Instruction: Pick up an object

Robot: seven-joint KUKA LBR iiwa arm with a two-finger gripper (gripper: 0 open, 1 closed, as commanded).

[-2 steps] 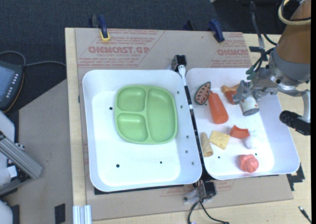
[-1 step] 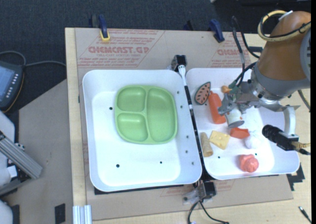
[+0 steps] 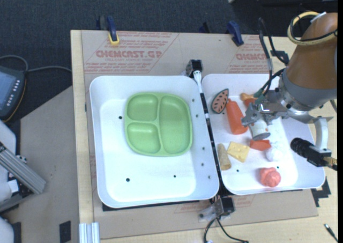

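Right bin (image 3: 300, 183), nearest edge: red lumpy toy (image 3: 269, 176). Further in: yellow cheese wedge (image 3: 238, 151), small red piece (image 3: 260, 144). Gripper (image 3: 258, 129) is directly above that piece; finger opening cannot be told, nothing seen held. Beyond: orange carrot (image 3: 234, 117), watermelon slice (image 3: 220, 101). Left bin (image 3: 102, 145): green divided plate (image 3: 159, 124).

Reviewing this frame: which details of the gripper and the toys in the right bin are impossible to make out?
- Gripper, camera view: the wrist body above covers its fingers, so their state and any grasp stay unknown.
- Red piece under the gripper: partly covered, identity unclear.
- White item beside it: blends into the right bin, shape unclear.
- Small orange toy near the watermelon slice: too small to name.
- Arm: cut off by the right edge.
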